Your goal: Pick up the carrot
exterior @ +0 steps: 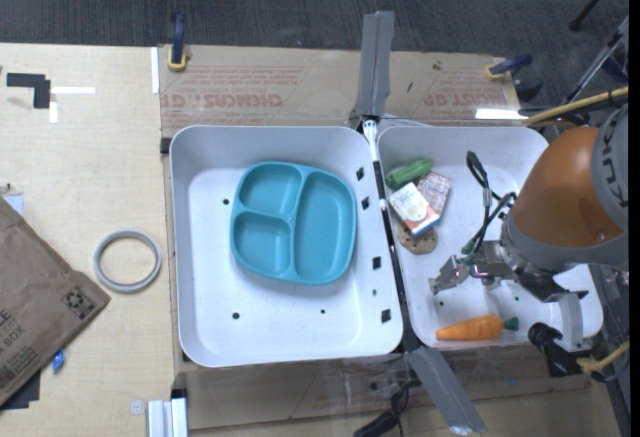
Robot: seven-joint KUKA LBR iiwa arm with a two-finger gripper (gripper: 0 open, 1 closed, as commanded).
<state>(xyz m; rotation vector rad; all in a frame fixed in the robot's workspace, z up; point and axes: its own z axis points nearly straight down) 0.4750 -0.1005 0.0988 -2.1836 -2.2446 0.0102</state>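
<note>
**Colleague:** Where's the carrot right now?

**Me:** I see the carrot (pixel 470 328) lying on its side on the floor of the right bin (pixel 440 335), close to the near wall, its green stub pointing right. Nothing is touching it.

**Colleague:** And the hand?

**Me:** The hand (pixel 450 275) hangs in the right bin, just above and a little left of the carrot, apart from it. Its metal fingers (pixel 441 281) point left and look slightly parted, with nothing between them. The arm's orange band (pixel 565 190) covers the bin's right side.

**Colleague:** What else is in that bin?

**Me:** At the far end I have a green vegetable, maybe a cucumber (pixel 409 171), then a small carton (pixel 414 208) beside a red-and-white packet (pixel 436 189), and a round brown cookie (pixel 417 240) just under the carton. All of that sits well away from the carrot.

**Colleague:** The left bin?

**Me:** The left bin (pixel 200 255) holds a blue divided plate (pixel 295 222) with three compartments, roughly in its middle.

**Colleague:** Anything on the desk?

**Me:** On the desk (pixel 80 155), left of the bins, I see a roll of tape (pixel 127 259) and the corner of a cardboard box (pixel 35 295).
</note>
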